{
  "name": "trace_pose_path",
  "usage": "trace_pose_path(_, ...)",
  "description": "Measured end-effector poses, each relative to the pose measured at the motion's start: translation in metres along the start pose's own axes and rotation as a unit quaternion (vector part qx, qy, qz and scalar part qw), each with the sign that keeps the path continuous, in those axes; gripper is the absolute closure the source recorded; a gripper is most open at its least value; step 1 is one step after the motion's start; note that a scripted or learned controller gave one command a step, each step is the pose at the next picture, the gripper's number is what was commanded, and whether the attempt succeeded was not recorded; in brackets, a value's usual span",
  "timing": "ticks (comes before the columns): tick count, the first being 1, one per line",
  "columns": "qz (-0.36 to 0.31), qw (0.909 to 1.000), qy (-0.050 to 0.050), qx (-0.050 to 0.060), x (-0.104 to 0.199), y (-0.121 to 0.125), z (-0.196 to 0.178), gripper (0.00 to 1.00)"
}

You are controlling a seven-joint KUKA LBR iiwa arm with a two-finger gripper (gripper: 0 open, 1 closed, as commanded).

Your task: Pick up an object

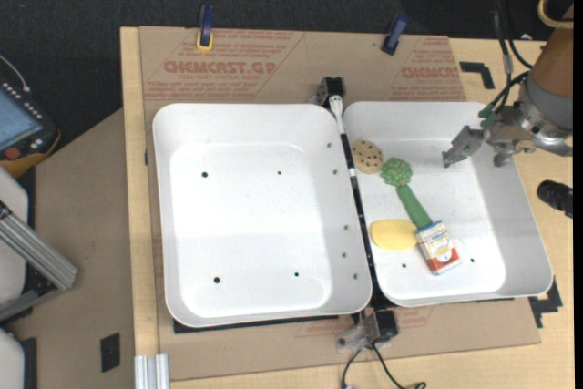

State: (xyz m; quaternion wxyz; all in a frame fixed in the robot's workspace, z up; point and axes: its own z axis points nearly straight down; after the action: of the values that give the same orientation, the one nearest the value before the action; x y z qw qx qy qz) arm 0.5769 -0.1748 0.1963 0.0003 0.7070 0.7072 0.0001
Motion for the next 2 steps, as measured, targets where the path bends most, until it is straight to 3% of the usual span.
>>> trace_pose_path(1, -0.006, 1.0, 0.003, 0.002, 0.13, -0.002, -0.002, 0.0)
trace_pose_path(2, 0.0, 1.0, 0.0, 0.0, 0.121, -0.001, -0.012, 1.0)
